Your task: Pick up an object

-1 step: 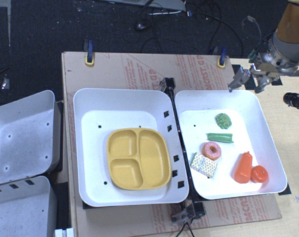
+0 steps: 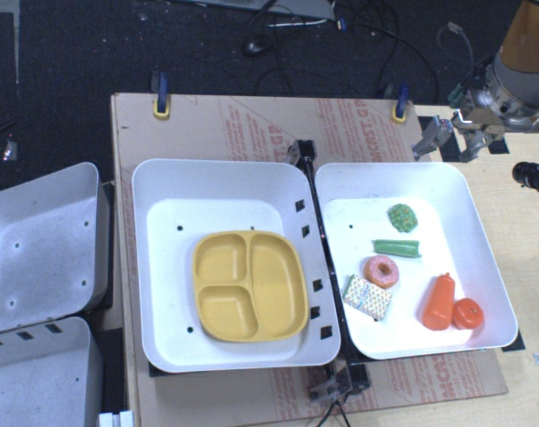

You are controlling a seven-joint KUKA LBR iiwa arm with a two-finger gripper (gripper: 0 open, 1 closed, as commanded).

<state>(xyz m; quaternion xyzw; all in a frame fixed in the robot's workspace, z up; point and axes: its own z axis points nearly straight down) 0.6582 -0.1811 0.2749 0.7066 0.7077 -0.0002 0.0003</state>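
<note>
Camera view from above has the arm parked up at the top right, jaws [image 2: 454,142] hanging over the surface just beyond the far rim of the right bin [image 2: 483,238]. They look spread apart with nothing between them, so the pick hasn't started.

All the candidates sit in that right bin: a green bumpy ball [image 2: 402,216] near the back, a green pod-shaped thing [image 2: 397,248] just in front of it, a pink donut [image 2: 382,271] touching a patterned square packet [image 2: 368,297], and an orange bottle-shaped toy [image 2: 438,302] right beside a small orange-red round one [image 2: 468,313] at the front right. The left bin [image 2: 163,238] holds a yellow divided plate [image 2: 250,285].

If it were me, I'd go for the green ball or the pod. Both lie apart from their neighbours, so the fingers have room on either side. Come straight down, centre over it, close across the narrow side. The donut/packet pair and the two orange toys are too crowded and will probably get nudged.
</note>
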